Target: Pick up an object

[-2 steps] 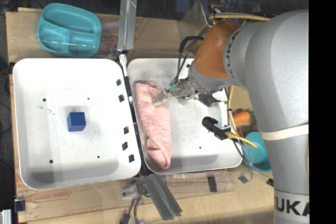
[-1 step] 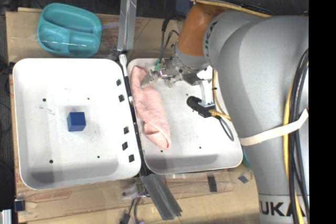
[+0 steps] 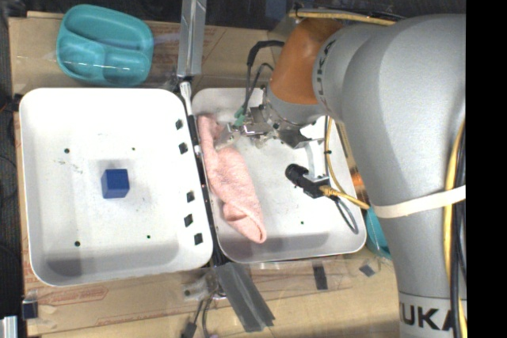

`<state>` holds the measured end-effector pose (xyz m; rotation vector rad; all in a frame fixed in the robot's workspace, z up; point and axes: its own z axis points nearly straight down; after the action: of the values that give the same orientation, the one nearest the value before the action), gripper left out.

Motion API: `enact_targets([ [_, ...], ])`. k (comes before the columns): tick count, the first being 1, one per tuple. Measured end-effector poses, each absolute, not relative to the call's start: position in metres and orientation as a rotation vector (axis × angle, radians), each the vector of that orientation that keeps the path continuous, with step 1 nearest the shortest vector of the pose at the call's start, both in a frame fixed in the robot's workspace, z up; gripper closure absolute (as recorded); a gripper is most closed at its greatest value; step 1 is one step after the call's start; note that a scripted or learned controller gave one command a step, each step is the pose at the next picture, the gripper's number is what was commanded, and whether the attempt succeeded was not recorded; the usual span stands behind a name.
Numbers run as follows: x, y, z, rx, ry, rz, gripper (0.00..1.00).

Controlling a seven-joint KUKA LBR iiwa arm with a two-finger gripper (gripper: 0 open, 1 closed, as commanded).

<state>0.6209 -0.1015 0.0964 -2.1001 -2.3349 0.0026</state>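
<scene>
Pink cloth (image 3: 231,186) lies just beside the pincer (image 3: 238,127)

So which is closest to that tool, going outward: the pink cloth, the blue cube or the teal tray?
From the tool, in the camera view:
1. Pink cloth, in the right bin, its top end right by the tool.
2. Blue cube, in the left bin.
3. Teal tray, outside the bins, at the far left corner.

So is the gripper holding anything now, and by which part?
Cannot be told: the gripper sits at the top end of the pink folded cloth, its tips hidden.
</scene>
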Motion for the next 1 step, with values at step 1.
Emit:
enact_targets([
  [1,0.5651,-0.1005,0.0931,-2.082,-2.352,0.001,0.0],
])
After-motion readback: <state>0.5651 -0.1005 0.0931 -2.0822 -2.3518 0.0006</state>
